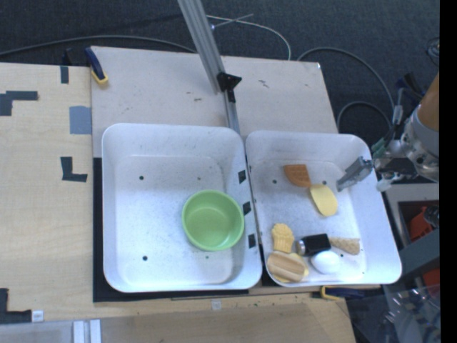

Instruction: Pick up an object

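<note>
Nearest me, a tan ribbed bread-roll toy (pixel 287 266) and a white egg-shaped piece (pixel 327 261) sit at the right bin's (pixel 378 220) near edge, beside a black block (pixel 314 244) and a yellow corn-like piece (pixel 283 237). My tool (pixel 355 171) hovers over that bin's far right side, just right of a pale yellow oval piece (pixel 324 200) and a brown wedge (pixel 298 174). I cannot tell whether it is open or closed. I judge the oval light, stiff and smooth, best pinched across its narrow width. A green plastic bowl (pixel 213 220) sits in the left bin (pixel 128 191). Most of the arm is cut off at right.
</note>
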Robot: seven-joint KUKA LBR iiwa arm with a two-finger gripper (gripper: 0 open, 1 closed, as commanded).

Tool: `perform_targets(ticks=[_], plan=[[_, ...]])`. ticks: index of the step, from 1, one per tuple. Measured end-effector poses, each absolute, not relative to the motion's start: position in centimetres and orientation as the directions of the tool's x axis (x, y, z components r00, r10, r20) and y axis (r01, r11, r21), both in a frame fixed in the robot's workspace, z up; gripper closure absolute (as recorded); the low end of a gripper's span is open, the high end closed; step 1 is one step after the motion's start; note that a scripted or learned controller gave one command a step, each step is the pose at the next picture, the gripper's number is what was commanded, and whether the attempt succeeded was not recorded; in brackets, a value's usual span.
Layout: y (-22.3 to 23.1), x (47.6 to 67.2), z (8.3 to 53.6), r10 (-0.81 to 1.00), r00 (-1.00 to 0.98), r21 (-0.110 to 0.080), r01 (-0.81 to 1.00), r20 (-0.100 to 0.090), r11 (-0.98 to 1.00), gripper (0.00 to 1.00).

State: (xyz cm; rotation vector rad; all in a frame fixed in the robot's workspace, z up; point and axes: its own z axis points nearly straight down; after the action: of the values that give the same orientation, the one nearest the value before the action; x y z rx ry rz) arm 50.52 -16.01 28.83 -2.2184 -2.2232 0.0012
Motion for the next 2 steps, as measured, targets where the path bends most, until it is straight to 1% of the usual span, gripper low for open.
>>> perform_targets(ticks=[1,2], plan=[[-16.0,50.5,28.8,1.0,-0.002,-0.001,1.0,0.0,0.002,0.0],[-16.0,50.7,24.5,1.0,-0.001,-0.006,1.0,0.0,0.001,0.0]])
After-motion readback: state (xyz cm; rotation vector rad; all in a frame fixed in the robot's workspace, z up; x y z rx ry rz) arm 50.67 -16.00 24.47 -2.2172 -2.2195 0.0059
